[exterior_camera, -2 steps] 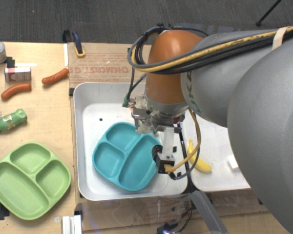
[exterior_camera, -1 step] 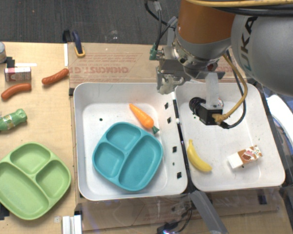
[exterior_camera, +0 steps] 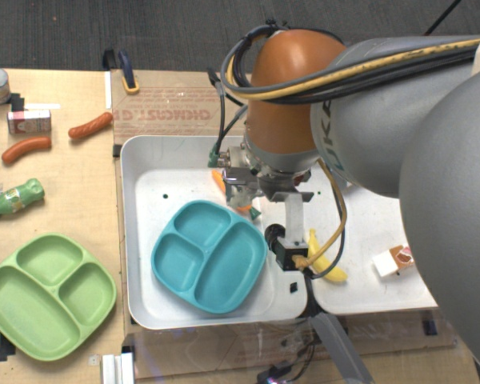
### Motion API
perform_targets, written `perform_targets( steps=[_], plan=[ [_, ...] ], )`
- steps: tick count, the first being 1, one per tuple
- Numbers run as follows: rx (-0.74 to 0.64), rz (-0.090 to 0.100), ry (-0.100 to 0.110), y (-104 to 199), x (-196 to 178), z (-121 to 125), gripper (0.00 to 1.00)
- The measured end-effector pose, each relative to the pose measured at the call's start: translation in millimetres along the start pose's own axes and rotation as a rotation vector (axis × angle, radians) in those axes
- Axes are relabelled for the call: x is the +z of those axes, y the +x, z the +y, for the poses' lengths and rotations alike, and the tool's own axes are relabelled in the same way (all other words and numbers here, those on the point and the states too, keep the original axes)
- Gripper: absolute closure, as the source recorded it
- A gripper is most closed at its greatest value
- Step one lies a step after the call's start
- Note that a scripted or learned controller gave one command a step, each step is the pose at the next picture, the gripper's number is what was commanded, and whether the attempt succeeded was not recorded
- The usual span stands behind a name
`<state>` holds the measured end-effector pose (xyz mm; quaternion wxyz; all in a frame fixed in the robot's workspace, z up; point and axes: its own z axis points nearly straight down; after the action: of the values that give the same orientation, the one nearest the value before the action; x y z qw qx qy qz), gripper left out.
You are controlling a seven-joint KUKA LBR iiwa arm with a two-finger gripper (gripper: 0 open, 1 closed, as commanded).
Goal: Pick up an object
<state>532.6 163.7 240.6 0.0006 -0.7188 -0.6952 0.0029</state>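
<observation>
Left bin [exterior_camera: 136, 214]: a blue divided plate [exterior_camera: 210, 254] fills its 6 o'clock half; bare floor at 9 to 12 o'clock.
Bin centre: the arm [exterior_camera: 304, 110] hangs over it, blocking 12 to 3 o'clock.
Right bin [exterior_camera: 384, 294]: a banana [exterior_camera: 326, 264] at 9 o'clock, a small carton [exterior_camera: 392, 261] at 3; open floor between.

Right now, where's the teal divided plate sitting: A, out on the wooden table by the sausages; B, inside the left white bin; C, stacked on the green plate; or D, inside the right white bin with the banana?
B: the teal divided plate lies flat inside the left white bin.
</observation>
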Motion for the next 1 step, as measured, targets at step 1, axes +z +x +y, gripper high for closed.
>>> perform_targets(
  steps=[1],
  plan=[
    [0.302, 0.0, -0.001, 65.0, 41.9, 14.9, 1.0]
  ],
)
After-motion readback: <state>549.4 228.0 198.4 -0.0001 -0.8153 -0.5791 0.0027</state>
